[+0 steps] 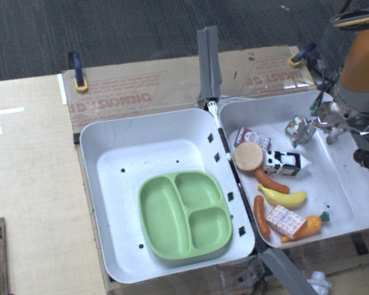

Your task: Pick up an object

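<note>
Camera view: gripper [313, 125] over right bin [360, 220], upper right; finger spread cannot be told. Banana [282, 196], bun [248, 156], carrot [308, 226] lie left and below it, apart. Green tray [154, 213] in left bin [108, 189].

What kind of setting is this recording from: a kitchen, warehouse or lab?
Most likely a robotics lab bench: two shallow white bins, toy food such as a yellow plastic banana, and blue-and-yellow clamps holding cardboard down.

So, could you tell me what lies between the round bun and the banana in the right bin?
In the camera view, a sausage lies slantwise between the bun and the banana, close against both.
</note>
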`<state>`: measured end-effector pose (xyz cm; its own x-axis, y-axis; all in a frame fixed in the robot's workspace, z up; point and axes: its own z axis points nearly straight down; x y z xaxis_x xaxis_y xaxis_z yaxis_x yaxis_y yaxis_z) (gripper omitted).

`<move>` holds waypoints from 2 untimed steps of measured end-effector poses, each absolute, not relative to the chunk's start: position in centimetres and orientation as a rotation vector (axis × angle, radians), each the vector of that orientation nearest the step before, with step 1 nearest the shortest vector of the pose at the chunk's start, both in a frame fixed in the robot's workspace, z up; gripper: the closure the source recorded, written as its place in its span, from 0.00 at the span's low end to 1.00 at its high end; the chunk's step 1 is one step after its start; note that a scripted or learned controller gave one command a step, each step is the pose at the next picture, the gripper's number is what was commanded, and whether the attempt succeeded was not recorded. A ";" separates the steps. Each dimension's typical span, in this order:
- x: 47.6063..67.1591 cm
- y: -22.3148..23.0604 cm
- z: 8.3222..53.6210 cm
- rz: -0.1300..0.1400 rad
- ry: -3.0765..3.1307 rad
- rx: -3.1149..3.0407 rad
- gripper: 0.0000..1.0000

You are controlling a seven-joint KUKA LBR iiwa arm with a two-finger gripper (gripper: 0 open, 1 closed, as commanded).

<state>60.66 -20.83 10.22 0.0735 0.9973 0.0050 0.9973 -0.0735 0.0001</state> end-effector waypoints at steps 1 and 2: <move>64.0 -19.4 9.1 0.002 -2.082 -2.354 0.00; 64.0 -19.4 9.9 0.005 -2.086 -2.350 1.00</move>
